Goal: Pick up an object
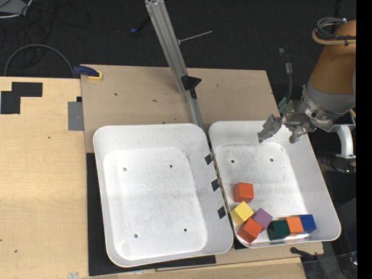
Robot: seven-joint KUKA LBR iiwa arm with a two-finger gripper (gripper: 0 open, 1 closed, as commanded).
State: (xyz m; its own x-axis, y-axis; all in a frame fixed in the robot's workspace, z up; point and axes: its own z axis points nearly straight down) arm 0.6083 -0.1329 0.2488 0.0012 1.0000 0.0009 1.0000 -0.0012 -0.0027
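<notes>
Upper right of frame, my claw (283, 131) hangs released, grasping nothing; approach step. Next I drop toward the orange block (243, 191) lower down.

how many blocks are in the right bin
7, clustered near its front: orange cube, yellow, purple, red-orange, dark green, orange, blue. Others may hide beneath.

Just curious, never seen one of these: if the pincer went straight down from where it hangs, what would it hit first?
Probably the bare floor of the right bin near its far edge; the pincer hangs well away from the blocks.
</notes>
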